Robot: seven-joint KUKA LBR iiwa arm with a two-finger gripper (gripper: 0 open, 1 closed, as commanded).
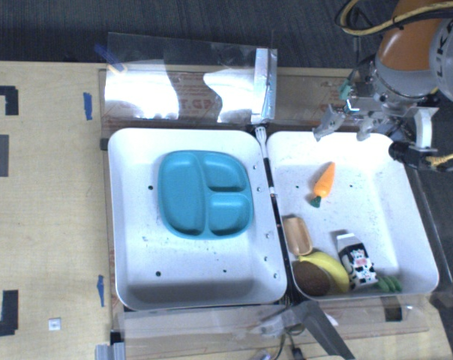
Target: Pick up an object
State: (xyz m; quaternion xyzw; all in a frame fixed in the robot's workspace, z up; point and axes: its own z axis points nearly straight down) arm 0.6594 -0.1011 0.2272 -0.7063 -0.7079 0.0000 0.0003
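Note:
My gripper (343, 132) hangs over the far edge of the right bin (376, 201), its two fingers spread open with nothing between them. An orange carrot (324, 180) lies in that bin just below and slightly left of the gripper, apart from it. Nearer the front of the bin lie a tan wedge (297, 235), a yellow banana (328, 268), a brown round item (309, 277), a black-and-white carton (355, 259) and a green item (389, 283).
The left bin (129, 223) holds a blue divided plate (206, 193). A clear plastic panel (189, 88) stands behind the left bin. A ridge (268, 193) separates the two bins. Yellow cables (361, 10) loop behind the arm.

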